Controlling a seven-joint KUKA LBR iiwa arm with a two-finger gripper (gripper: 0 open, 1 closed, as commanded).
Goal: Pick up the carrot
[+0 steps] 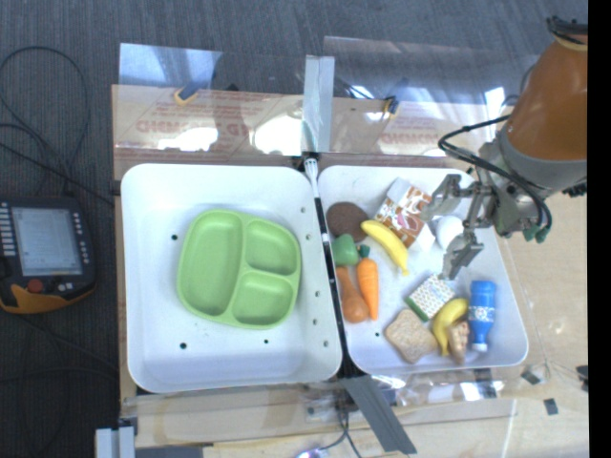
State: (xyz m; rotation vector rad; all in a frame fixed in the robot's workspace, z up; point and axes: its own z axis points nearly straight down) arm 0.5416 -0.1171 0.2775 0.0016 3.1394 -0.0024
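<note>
Two shallow white bins are seen side by side on the surface. The left bin (pixel 153 351) holds a green divided plate (pixel 239 268), set near its middle, three compartments visible.

The right bin (pixel 511 337) is crowded. The carrot (pixel 368 284) is found at the bin's left side, lying lengthwise with its tip toward the near edge, a green-topped piece (pixel 345 250) just at its far-left end. A second orange piece (pixel 351 297) is pressed along the carrot's left side, close to the bin wall. A dark brown round item (pixel 345 218) is seen farther back. A banana (pixel 387 242) lies just right of the carrot's far end, and a printed carton (pixel 408 211) lies beyond it. Toward the near right: a green and white checked packet (pixel 431 297), a slice of bread (pixel 410 336), a second banana (pixel 447 321) and a blue bottle (pixel 482 315) with a white cap.

The tool (pixel 460 225) is held over the right part of the right bin, well apart from the carrot, fingers spread apart, nothing seen between them. A white round object (pixel 446 228) lies beneath it.

A handheld control pendant (pixel 40 253) rests outside, left of the bins.
</note>
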